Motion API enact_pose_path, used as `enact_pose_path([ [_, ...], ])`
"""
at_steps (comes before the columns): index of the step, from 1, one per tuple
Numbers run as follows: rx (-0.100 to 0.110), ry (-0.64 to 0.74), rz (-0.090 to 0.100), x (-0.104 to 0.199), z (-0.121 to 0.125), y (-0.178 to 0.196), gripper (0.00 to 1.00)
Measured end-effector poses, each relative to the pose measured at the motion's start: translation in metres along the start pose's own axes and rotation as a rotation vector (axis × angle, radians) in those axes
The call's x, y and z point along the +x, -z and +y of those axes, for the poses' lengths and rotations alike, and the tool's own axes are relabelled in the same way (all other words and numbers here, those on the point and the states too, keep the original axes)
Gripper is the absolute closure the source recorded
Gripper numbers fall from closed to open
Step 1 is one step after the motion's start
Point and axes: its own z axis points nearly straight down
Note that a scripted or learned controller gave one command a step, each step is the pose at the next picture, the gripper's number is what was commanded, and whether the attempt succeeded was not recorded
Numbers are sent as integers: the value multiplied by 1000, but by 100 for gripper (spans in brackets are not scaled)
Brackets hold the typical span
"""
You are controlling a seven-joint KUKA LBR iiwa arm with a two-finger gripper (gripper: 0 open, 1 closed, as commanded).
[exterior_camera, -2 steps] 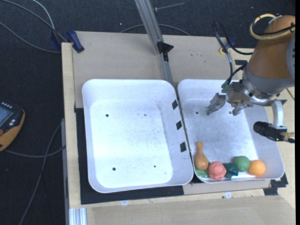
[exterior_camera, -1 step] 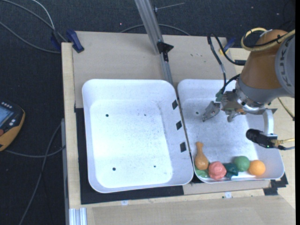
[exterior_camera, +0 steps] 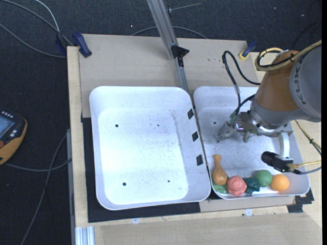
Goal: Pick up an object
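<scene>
A row of small toy objects lies along the near edge of the right white bin (exterior_camera: 204,98). From left to right: a tan, bottle-shaped piece with a narrow neck pointing away from the near rim (exterior_camera: 219,172), a pink-red rounded piece (exterior_camera: 236,185), a small dark teal piece (exterior_camera: 253,186), a green ball-like piece (exterior_camera: 263,177), and an orange ball (exterior_camera: 280,182). They sit close together, the pink-red one touching the tan one and the teal one tucked between the pink-red and the green; the orange ball is just beside the green.

The gripper (exterior_camera: 228,131) is low over the bare middle of that same bin, well apart from the row of objects, farther from the near edge than they are. Its fingers (exterior_camera: 223,133) point toward the left of the view, and nothing can be seen between them; how far they are parted cannot be told from this slant. A black cable (exterior_camera: 231,75) loops from the wrist over the bin's far rim.

The grey arm with its orange band (exterior_camera: 276,86) comes in from the right, over the bin's right side. A black-tipped part (exterior_camera: 273,160) juts out below the wrist, just above the orange ball.

The left white bin (exterior_camera: 138,93) sits alongside, touching the right bin at three black clips (exterior_camera: 194,136). Both bins rest on the light wooden worktop (exterior_camera: 133,50), and a metal pole (exterior_camera: 161,19) slants in from above.
</scene>
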Motion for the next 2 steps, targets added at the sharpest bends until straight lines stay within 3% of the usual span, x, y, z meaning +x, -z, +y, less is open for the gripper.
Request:
enact_pose_path([
  [1,-4,1,0,0,0,-18,0],
  [2,-7,0,-1,0,1,-7,100],
])
